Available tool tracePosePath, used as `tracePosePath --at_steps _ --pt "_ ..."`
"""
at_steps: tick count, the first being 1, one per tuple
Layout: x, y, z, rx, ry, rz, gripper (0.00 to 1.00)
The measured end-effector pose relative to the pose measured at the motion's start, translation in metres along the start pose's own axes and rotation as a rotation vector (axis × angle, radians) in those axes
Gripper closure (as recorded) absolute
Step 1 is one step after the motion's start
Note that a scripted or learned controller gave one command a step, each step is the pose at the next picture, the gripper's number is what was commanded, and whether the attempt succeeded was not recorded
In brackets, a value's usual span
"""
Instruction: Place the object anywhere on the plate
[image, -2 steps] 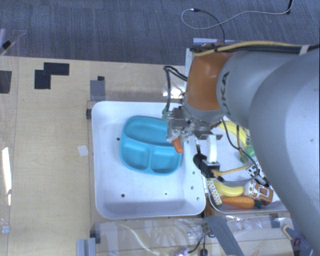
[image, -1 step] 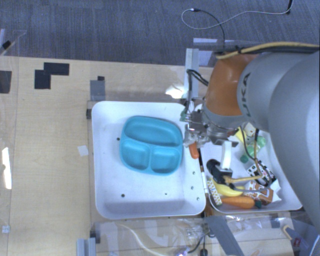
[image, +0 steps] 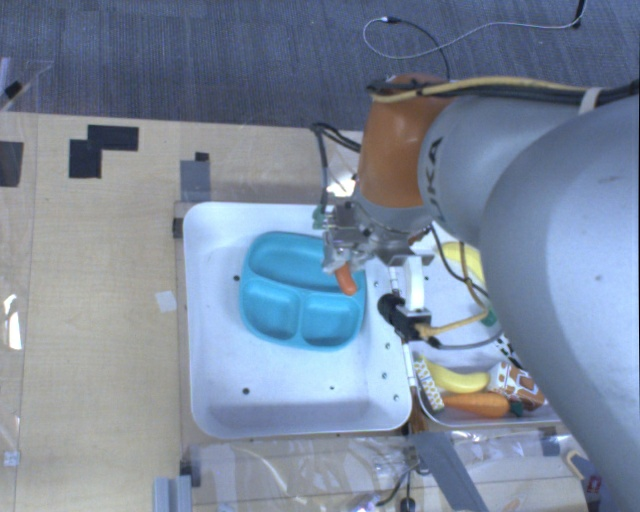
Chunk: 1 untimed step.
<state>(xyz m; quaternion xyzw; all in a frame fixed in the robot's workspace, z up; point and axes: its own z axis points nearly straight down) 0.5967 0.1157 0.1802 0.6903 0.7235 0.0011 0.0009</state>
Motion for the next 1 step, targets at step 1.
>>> tracePosePath --at_steps 1 --pt "0.0000 0.0001 -0.0002 0.000 0.000 0.000 0.00"
